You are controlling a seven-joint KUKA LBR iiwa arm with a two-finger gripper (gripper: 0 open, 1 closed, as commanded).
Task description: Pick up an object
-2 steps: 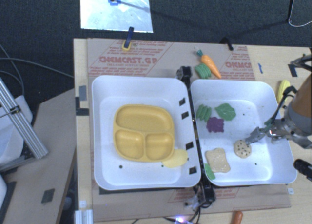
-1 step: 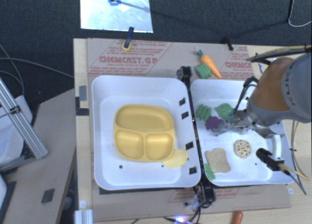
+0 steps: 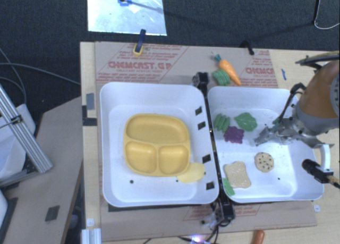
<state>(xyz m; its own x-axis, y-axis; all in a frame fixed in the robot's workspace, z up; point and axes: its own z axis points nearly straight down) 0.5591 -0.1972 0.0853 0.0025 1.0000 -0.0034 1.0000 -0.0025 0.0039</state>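
While arm hangs over R bin (image 3: 305,184), gripper (image 3: 264,137) sits low above bin floor, finger spacing can't be made out, nothing seen betw. them. R bin contents: round tan cookie (image 3: 264,161) w/ dark specks, just below-right of gripper tip; pale toast slice (image 3: 237,174), squarish; purple grape cluster (image 3: 234,134), knobbly; green leaf pc (image 3: 246,120); ribbed green veg (image 3: 221,123). L bin (image 3: 114,131): glossy yellow 3-compartment tray (image 3: 156,144), pale yellow flat pc (image 3: 192,172) at its lower-right corner. On cardboard behind bins: orange carrot (image 3: 229,69)
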